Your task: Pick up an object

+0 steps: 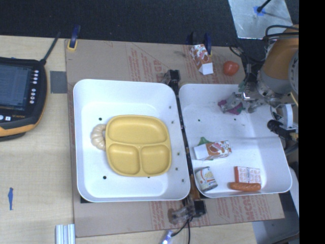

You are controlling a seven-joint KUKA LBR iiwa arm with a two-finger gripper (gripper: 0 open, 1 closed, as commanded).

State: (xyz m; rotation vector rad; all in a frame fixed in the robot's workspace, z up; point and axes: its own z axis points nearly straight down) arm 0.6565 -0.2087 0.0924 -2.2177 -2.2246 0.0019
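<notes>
Where hand [242, 99] hovers: small purplish object [228, 105] | fingers' state: cannot tell

Two white bins [127, 88] [274, 146] are sitting side by side; four small cartons [202, 58] [213, 149] [205, 179] [248, 175] and one yellow divided tray [137, 145] are showing.

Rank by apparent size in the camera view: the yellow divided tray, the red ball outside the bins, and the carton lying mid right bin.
1. Yellow divided tray, by far the largest.
2. Carton lying in the right bin.
3. Red ball on the cardboard, smallest.
</notes>
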